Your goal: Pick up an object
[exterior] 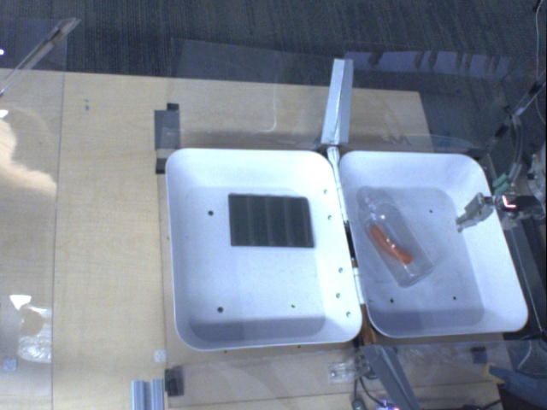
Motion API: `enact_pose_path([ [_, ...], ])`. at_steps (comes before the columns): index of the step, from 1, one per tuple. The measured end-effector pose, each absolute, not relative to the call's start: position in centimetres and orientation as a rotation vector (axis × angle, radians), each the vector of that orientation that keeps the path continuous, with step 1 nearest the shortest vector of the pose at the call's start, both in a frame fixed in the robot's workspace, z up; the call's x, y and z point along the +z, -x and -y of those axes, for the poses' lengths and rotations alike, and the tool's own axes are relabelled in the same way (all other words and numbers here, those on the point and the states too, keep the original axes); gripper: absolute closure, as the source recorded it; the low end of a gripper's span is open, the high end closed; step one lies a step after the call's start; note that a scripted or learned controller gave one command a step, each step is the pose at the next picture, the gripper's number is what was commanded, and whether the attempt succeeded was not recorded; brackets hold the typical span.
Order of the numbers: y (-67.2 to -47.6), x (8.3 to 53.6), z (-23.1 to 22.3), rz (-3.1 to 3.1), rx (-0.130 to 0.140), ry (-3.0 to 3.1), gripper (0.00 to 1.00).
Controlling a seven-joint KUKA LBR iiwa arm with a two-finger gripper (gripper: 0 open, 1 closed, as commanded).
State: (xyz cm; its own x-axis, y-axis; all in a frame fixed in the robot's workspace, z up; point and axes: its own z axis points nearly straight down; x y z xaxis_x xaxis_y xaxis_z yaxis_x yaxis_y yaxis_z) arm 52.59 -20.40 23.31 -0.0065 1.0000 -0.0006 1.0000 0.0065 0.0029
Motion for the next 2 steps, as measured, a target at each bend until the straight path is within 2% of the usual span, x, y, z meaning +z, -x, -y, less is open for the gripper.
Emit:
enact_pose_path([
  [1, -56.1, 11.6, 15.2, -2.412, 0.006, -2.001, 0.0],
  [2, -51.2, 9.5, 12.5, -2.467, -0.005, -1.862, 0.0],
])
